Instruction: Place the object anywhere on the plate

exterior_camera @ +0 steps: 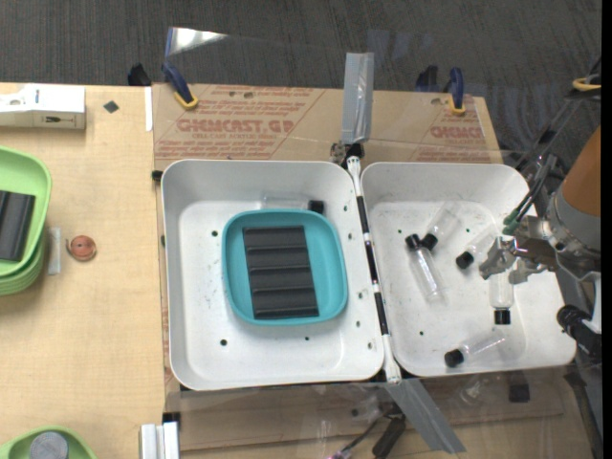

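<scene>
Clear capped vials (424, 261) lie scattered in the right bin (402, 342) beside and below the gripper (504, 256), whose fingers' spread cannot be told, and a clean pick should single out one vial before crossing to the teal plate (330, 256).

A grey arm (574, 232) with an orange band ends in a silvery metal hand (505, 259).

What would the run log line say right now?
gripper: over right bin | vials: in right bin | plate: left bin
</scene>
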